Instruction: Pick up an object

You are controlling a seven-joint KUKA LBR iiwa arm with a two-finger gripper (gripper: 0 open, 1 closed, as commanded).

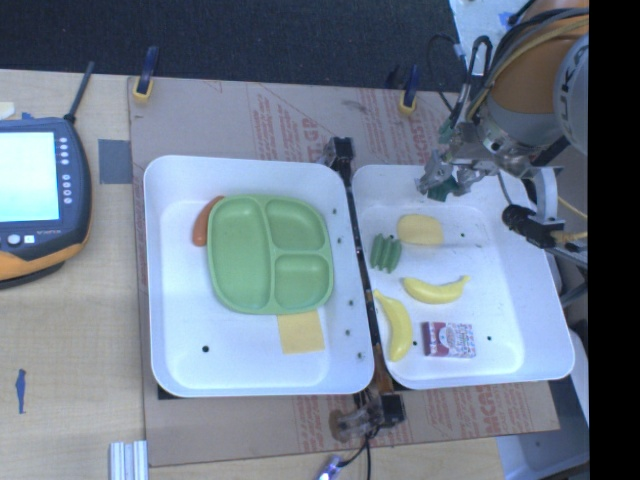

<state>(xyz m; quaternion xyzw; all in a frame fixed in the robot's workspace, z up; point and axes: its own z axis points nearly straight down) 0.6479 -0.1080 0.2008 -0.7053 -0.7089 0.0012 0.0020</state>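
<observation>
Tool [446, 184] is hovering at twelve o'clock of pale yellow rounded block [420, 230]; jaw state indeterminable. Recommend descending centred, squarely over it.

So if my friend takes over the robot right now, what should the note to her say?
Gripper: over the back of the right bin, nothing seen between its fingers.
Right bin: yellow block, green piece, two bananas, small red packet.
Left bin: green divided plate, yellow square.
Done: nothing picked up yet.
Left: pick up one object; the yellow block is closest.
</observation>
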